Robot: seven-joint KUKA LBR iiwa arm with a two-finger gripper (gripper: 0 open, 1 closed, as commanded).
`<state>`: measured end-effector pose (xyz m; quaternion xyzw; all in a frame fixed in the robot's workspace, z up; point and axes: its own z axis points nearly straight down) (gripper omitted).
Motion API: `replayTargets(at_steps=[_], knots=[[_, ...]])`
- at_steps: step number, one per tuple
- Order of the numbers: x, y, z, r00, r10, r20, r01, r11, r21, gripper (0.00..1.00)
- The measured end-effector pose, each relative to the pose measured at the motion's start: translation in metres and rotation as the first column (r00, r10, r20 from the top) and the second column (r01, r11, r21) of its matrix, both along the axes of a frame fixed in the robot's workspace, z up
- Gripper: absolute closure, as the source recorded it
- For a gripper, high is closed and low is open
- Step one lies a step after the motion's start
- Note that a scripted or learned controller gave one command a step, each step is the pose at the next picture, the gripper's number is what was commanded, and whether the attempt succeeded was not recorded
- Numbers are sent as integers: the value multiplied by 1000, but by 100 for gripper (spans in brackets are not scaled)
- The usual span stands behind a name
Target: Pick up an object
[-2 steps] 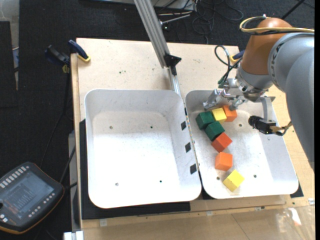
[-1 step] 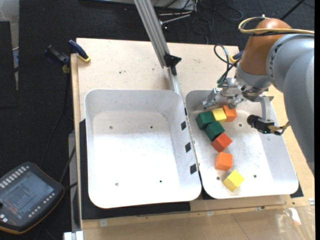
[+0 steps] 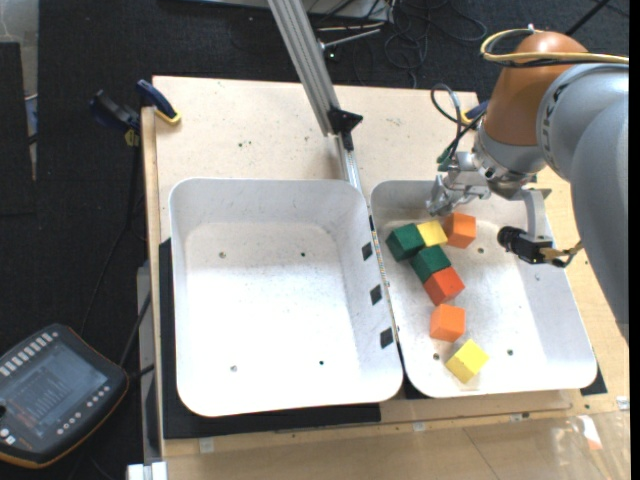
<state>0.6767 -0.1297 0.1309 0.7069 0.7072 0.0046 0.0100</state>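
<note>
In the right bin [image 3: 560, 353], a cluster of coloured blocks lies along the half nearest the divider between the two bins. At the far end of the cluster, a green block [image 3: 404, 240], a small yellow block [image 3: 432, 232] and an orange block [image 3: 461, 230] sit in a row, touching one another. Just nearer the camera, a second green block [image 3: 432, 261] touches a red block [image 3: 444, 284]. A further orange block [image 3: 448, 322] lies a little apart from these, and a larger yellow block [image 3: 466, 359] rests beside it, near the front rim of the bin. The gripper [image 3: 449, 198] is positioned low over the far end of the cluster, directly above the small yellow block and the first orange block. Whether the pincer is wide or narrow cannot be determined, as the wrist housing and cabling obscure it; no block is visible within it. The arm [image 3: 580, 108] enters from the right, with the orange band above the wrist. The left bin [image 3: 190, 298] stands alongside. A grey handheld pendant [image 3: 50, 393] lies on the floor at lower left, and a blue clamp [image 3: 150, 103] is fixed at the far left corner of the bench [image 3: 250, 118].
</note>
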Motion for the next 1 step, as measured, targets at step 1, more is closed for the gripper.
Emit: replayTargets(at_steps=[1], knots=[[1, -6, 45, 1000, -1, -14, 1, 1000, 6, 100]])
